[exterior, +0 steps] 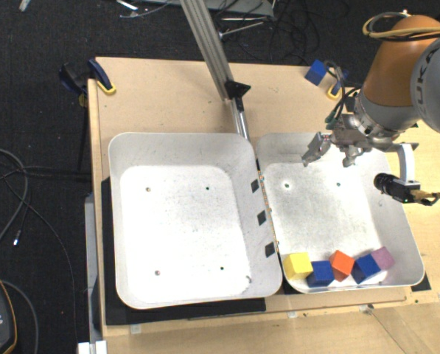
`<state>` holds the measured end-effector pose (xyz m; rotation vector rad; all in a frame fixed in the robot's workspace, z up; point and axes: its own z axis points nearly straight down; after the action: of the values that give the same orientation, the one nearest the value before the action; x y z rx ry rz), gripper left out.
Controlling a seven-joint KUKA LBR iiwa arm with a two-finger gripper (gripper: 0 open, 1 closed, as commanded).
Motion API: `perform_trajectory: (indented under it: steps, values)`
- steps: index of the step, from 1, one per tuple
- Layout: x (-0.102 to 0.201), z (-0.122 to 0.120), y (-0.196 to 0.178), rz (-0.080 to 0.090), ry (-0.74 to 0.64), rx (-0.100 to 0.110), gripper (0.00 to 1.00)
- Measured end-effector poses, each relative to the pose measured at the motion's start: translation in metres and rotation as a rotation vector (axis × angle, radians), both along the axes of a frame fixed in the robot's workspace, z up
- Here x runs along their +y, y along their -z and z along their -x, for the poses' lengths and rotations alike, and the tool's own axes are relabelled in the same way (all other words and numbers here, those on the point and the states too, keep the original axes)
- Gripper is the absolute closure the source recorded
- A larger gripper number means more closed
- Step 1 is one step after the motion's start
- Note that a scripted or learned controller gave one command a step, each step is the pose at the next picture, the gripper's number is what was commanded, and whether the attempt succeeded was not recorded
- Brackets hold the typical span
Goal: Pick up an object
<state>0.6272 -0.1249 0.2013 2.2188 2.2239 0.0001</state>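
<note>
Several small blocks lie along the front edge of the right bin (pixel 319 212): a yellow block (pixel 298 264), a blue block (pixel 321 273), an orange block (pixel 343 263), a second blue block (pixel 366 267) and a pale purple block (pixel 383 257). My gripper (pixel 329 152) hangs over the far part of that bin, well behind the blocks. Its two fingers are spread apart and nothing sits between them.
The left bin (pixel 179 216) sits beside the right one, with a row of black clips along their shared edge. A slanted metal pole (pixel 208 39) crosses the bench's back. A blue clamp (pixel 319 72) sits at the back right and a dark one (pixel 83 76) at the back left.
</note>
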Motion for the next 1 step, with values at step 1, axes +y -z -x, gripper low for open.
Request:
perform_trajectory:
  steps: [1]
  values:
    - [-0.0268,0.0157,0.0204,0.002,0.006,0.002,0.00]
